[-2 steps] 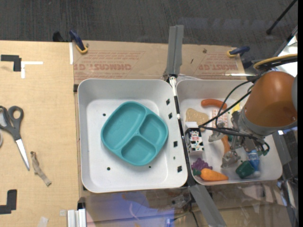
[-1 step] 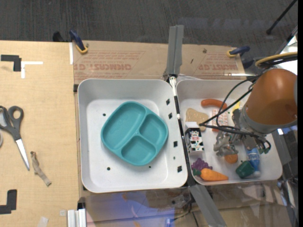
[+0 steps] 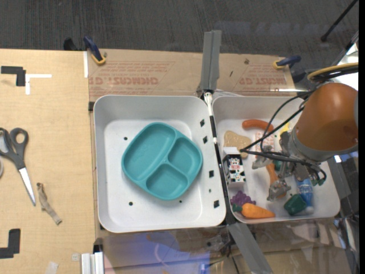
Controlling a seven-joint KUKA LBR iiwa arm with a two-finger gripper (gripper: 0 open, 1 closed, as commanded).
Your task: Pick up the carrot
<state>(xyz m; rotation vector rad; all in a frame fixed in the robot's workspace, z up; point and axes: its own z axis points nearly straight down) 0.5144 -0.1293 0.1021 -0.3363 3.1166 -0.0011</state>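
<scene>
Camera view: the bench carries two shallow white bins set side by side, the left bin (image 3: pixel 102 170) and the right bin (image 3: pixel 325 213), separated by a grey divider bar (image 3: pixel 211 61). The left bin holds a teal divided plate (image 3: pixel 162 161) with three compartments, lying flat near the bin centre. The carrot (image 3: pixel 256 212) lies on the floor of the right bin close to its front edge, orange, with its thick end beside a purple bunch of grapes (image 3: pixel 240 199) that sits just to its left. The arm (image 3: pixel 328 121), with its orange band uppermost, reaches into the right bin from the right, and the gripper (image 3: pixel 278 187) hangs over the bin floor up and to the right of the carrot, apart from it. Whether the jaws are open or closed cannot be told, since cables and the wrist body obscure them; nothing is visibly held between them. A dark green object (image 3: pixel 295 205) and a blue bottle (image 3: pixel 305 192) lie to the right of the carrot, near the gripper. A small black-and-white box (image 3: pixel 234 168) stands against the left wall of the right bin, and a second orange-red item (image 3: pixel 255 124) lies toward the rear of that bin. On the cardboard surface left of the bins, a pair of scissors (image 3: pixel 20 161) lies flat.
</scene>
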